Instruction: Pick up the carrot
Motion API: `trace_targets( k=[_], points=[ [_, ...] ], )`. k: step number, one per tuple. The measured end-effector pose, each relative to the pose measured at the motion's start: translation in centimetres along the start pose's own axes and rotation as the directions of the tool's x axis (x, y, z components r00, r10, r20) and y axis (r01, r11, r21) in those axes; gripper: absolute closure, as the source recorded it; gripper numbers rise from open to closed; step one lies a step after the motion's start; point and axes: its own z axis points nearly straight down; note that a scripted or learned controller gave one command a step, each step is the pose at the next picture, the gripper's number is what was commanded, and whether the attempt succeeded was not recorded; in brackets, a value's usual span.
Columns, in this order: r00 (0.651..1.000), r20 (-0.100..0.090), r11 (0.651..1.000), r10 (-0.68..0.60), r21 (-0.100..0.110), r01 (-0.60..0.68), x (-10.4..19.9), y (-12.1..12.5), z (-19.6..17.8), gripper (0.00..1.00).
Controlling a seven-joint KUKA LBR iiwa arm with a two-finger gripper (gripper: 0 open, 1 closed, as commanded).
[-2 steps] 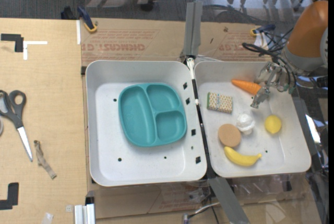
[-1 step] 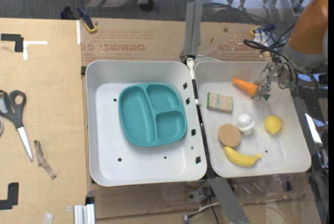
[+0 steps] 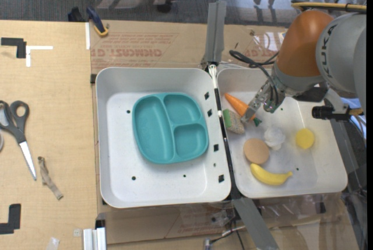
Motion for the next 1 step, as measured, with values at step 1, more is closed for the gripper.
trace_targets(
  k=[1],
  points=[
    [0.986,0.001,0.986,0.166,0.002,-0.166,5.7,-0.98,-12.74,1.0]
  ],
)
